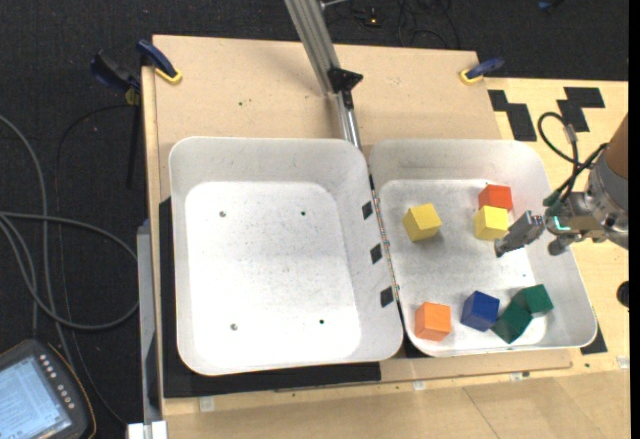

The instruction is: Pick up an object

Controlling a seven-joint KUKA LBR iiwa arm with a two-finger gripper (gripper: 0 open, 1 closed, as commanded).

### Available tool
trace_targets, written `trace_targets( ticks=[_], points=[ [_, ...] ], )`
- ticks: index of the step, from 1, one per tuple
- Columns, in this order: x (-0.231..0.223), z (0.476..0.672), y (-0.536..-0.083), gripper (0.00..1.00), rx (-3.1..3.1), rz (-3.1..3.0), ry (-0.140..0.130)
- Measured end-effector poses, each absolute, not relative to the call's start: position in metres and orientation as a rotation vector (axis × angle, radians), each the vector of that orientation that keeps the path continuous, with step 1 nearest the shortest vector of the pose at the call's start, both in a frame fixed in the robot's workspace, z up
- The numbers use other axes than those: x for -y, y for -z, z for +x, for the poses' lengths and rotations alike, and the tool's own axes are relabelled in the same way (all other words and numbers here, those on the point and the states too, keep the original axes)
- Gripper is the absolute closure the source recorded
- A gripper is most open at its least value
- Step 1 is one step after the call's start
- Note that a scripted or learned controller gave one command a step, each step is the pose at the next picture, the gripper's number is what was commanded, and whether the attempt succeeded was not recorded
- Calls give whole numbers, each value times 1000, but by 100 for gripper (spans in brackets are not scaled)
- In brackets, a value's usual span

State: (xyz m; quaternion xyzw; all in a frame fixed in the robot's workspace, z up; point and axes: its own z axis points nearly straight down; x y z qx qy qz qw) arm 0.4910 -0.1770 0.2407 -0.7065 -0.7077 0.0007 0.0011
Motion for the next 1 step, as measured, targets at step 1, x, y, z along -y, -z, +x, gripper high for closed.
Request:
trace_targets(
  ticks=[1],
  points=[
    [177, 492, -242, 0, 2221, -2222, 0]
  ],
)
